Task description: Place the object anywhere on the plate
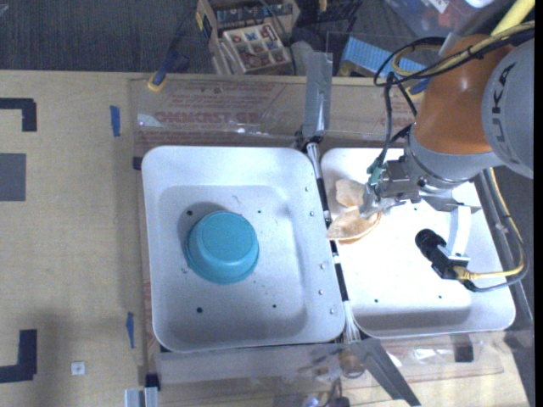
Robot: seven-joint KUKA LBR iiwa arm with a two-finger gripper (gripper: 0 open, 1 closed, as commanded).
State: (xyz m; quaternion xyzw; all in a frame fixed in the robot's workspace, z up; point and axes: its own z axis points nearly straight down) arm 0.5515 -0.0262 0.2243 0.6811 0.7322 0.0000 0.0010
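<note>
A round blue plate (222,246) lies in the left white bin (170,176), a little left of its middle. The object is a flat tan, bread-like piece (352,225) against the left wall of the right bin (407,303). A paler tan part (347,192) shows just above it. My gripper (373,200) reaches in from the right and sits right over the tan piece's upper right edge. The gripper body hides the contact, so a grasp cannot be confirmed.
The ridge where the two bins meet (327,227) runs between the tan piece and the plate. The grey arm with its orange band (458,100) crosses the right bin's upper right corner. Boxes and clutter (250,28) lie beyond the bench's far edge.
</note>
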